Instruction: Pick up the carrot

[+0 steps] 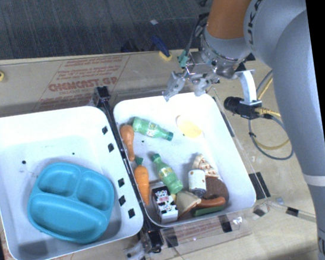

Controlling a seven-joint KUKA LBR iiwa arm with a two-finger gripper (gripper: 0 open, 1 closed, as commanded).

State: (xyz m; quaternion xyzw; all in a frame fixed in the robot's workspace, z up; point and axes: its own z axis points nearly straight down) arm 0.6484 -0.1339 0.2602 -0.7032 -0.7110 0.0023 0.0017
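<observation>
Two white bins sit side by side on the bench. Starting at the left, the left bin (8, 142) holds a blue divided plate (70, 201), lying toward its near half. Across the black clips that join the two, the right bin (228, 147) is crowded. Against its left wall lie two carrots end to end — one carrot (128, 138) higher up, the other carrot (142, 183) just below it and nearer the front. Beside the upper one a green bottle (151, 128) lies on its side, and a second green bottle (167, 174) lies tilted near the middle. A pale yellow piece (190, 128) rests toward the back. In the front corner a small black-and-white carton (165, 203) touches a heap of toy foods (204, 189). Above the back rim of the right bin hangs the gripper (187, 82) — its fingers stand apart with nothing between them, well clear of both carrots. The grey arm (283, 49) reaches in from the right.
</observation>
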